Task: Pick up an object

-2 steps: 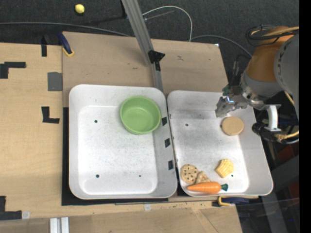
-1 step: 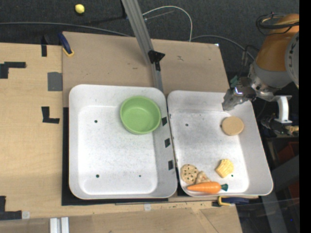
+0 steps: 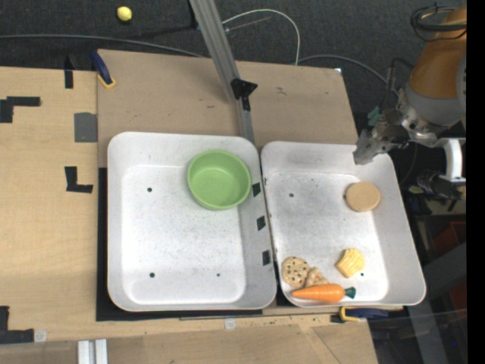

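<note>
My gripper (image 3: 365, 149) hovers over the back right rim of the right bin (image 3: 318, 169), with nothing seen in it. A round tan cookie (image 3: 363, 196) lies just in front of it in that bin. Near the bin's front edge lie a speckled cracker (image 3: 294, 269), a yellow corn-like piece (image 3: 350, 263) and an orange carrot (image 3: 321, 293). A green bowl (image 3: 219, 179) sits at the back right of the left bin (image 3: 144, 226).
A grey metal pole (image 3: 216, 40) slants down to the seam between the bins. Cables run over the dark floor at the back. A small yellow ball (image 3: 124, 13) lies far back left. The arm's body (image 3: 438, 74) stands at the right.
</note>
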`<control>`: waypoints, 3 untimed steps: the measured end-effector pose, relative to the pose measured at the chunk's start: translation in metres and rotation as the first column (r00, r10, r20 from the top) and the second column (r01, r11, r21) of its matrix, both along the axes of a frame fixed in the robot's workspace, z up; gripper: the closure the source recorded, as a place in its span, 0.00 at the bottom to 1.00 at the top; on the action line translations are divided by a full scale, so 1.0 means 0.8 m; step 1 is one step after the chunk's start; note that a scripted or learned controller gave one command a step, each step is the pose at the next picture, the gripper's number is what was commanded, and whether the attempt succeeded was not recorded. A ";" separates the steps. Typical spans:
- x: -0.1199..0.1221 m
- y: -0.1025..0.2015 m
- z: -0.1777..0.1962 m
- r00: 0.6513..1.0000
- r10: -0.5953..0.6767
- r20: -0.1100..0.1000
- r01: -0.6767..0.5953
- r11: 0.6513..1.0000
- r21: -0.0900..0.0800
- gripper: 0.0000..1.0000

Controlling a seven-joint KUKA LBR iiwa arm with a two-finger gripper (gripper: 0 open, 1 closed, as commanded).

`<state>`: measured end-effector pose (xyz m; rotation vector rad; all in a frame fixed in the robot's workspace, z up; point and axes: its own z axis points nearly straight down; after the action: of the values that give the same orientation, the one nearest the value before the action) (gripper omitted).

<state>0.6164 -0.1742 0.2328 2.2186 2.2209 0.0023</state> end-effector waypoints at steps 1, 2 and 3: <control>0.013 0.070 0.011 1.000 0.006 -0.002 -0.006 1.000 0.003 1.00; 0.031 0.139 0.019 1.000 0.006 -0.002 -0.006 1.000 0.003 1.00; 0.035 0.195 0.015 1.000 0.005 -0.004 -0.005 1.000 0.002 1.00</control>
<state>0.6442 -0.0185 0.2446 2.2160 2.2292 0.0003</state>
